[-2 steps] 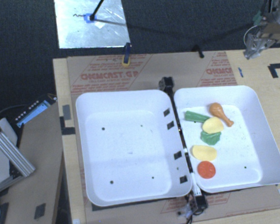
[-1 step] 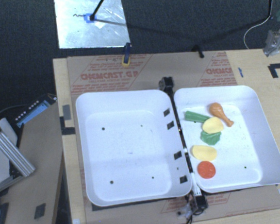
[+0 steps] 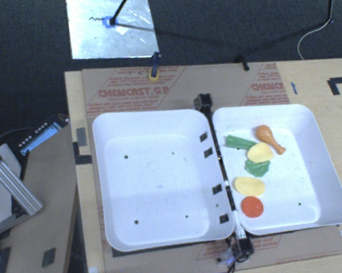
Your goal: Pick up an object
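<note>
- The desk (image 3: 308, 73) carries two shallow white plastic bins side by side: the left bin (image 3: 113, 185) at about 9 o'clock from the view's centre, the right bin (image 3: 325, 167) at about 3 o'clock.
- Every candidate for the pick lies in the right bin, clustered toward its left half.
- An orange toy drumstick (image 3: 268, 137) sits at the cluster's 1 o'clock, with a long green pod-like toy (image 3: 239, 141) just beside it at 10 o'clock.
- A pale yellow rounded toy (image 3: 259, 152) touches a dark green leafy-looking toy (image 3: 257, 167) directly below it, at 6 o'clock.
- A second flat yellow toy (image 3: 248, 185) lies nearer the bottom, and a red round toy (image 3: 252, 206) sits just beside it at 6 o'clock.
- Judged from how things lie, the task has not begun: all six toys rest on the bin floor, none is lifted, and the whole approach, grasp and raise remains.
- I cannot tell the end effector's state; nothing here shows whether it is released or clenched.
- The toys are small and soft-edged, so their exact kinds are hard to make out.
- The stand at 8 o'clock and the cable at 1 o'clock are cut off by the frame.
</note>
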